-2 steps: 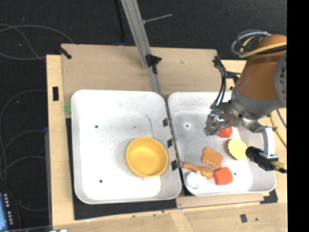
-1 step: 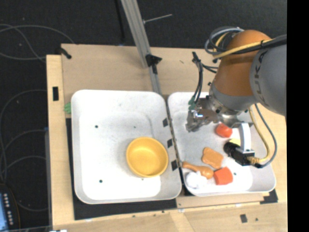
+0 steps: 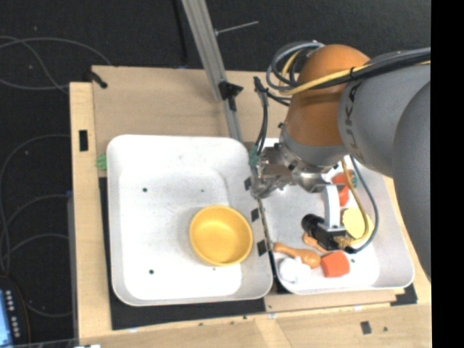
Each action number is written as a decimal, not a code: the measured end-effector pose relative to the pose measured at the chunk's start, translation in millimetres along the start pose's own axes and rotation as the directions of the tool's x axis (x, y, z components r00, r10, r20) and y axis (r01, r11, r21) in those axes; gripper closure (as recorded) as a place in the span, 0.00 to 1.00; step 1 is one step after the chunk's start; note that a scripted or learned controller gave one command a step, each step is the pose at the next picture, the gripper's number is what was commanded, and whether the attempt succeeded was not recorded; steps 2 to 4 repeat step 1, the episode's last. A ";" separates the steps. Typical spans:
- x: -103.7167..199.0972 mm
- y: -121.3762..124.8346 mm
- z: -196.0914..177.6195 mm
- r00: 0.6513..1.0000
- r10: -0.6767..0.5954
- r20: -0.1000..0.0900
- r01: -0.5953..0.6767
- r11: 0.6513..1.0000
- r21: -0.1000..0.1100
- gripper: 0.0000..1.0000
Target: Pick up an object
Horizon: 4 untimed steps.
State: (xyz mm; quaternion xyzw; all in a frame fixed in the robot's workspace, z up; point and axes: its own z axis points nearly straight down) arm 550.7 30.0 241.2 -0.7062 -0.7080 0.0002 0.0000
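My gripper hangs over the left edge of the right bin, close to the wall shared with the left bin, under the orange wrist band. Nothing shows between its fingers. Below it in the right bin lie a tan-orange spoon-like piece, an orange block and a white round object. A pale yellow flat item and a red-orange piece lie further right, partly hidden by the arm. A yellow bowl sits upright in the left bin, left of the gripper and lower in the view.
A slanted metal rail rises from behind the bins at the top centre. The grey arm covers the upper right of the right bin. The bowl stands near the left bin's front right corner.
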 end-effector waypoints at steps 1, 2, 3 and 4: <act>46.8 3.5 9.0 1.000 -0.003 0.000 0.003 1.000 0.000 1.00; 46.8 3.5 9.0 1.000 -0.003 0.000 0.003 1.000 0.000 1.00; 46.8 3.5 9.0 1.000 -0.003 0.000 0.003 1.000 0.000 1.00; 46.8 3.5 9.0 1.000 -0.003 0.000 0.003 1.000 0.000 1.00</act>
